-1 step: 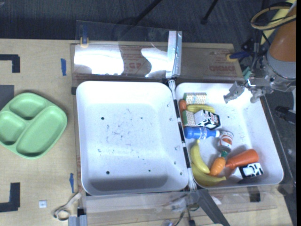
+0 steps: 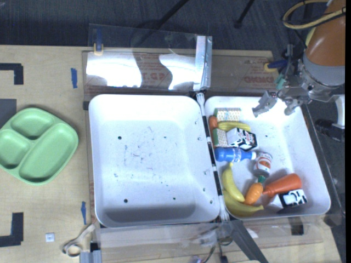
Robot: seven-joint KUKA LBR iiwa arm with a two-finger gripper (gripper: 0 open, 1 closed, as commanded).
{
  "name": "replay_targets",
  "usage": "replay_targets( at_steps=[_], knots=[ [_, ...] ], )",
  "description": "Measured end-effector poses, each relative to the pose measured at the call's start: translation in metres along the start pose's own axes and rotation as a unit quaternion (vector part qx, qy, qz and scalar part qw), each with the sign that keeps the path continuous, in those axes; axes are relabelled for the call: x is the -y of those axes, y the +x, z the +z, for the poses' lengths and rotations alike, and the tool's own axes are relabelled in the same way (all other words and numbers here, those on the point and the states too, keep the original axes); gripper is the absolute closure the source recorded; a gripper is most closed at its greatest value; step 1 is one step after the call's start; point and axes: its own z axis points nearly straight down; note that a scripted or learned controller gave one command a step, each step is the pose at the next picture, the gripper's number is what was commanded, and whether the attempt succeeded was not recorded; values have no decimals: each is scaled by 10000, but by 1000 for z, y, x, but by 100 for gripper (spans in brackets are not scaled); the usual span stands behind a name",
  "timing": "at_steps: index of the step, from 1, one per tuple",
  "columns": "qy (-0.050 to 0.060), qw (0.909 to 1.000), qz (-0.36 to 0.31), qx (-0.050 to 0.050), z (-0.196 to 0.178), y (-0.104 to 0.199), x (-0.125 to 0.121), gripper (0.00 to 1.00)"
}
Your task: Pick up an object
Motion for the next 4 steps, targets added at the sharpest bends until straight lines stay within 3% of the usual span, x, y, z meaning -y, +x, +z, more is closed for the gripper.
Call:
replay_targets(
  at_steps=[1, 2, 3, 4],
  knots=[
    [13, 9978, -663, -9, 113, 8, 34, 0],
    [67, 9897, -1427, -20, 149, -1, -6, 0],
    [89, 9899, -1414, -33, 142, -2, -4, 100],
    [6, 9992, -403, 0, 50, 32, -38, 100]
  ],
)
